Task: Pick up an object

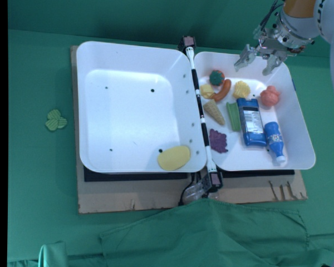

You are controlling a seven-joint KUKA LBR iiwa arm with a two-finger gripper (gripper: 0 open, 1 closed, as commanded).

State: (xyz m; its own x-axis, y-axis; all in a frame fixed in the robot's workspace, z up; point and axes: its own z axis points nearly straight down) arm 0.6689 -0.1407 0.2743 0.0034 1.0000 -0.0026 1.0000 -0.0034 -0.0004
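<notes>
- Gripper (258,60): mine, jaws spread apart and holding nothing, hanging over the far rim of the right bin (300,143).
- Step in hand, by my judgement: choose one item, centre the jaws over it, descend straight, close across its narrow side. The orange round toy (270,95) lies closest below me and stands apart enough to take cleanly.
- Left bin (100,60), near corner: one yellow flat piece (174,157).
- Right bin, near to far: blue bottle (274,141), purple grapes (217,140), blue packet (250,120), corn cob (214,112), green strip (233,116), sausage (222,90), yellow lump (241,89), green-and-red ball (216,77).
- Table (39,177), left of the bins: green leaf-shaped piece (55,119).
</notes>
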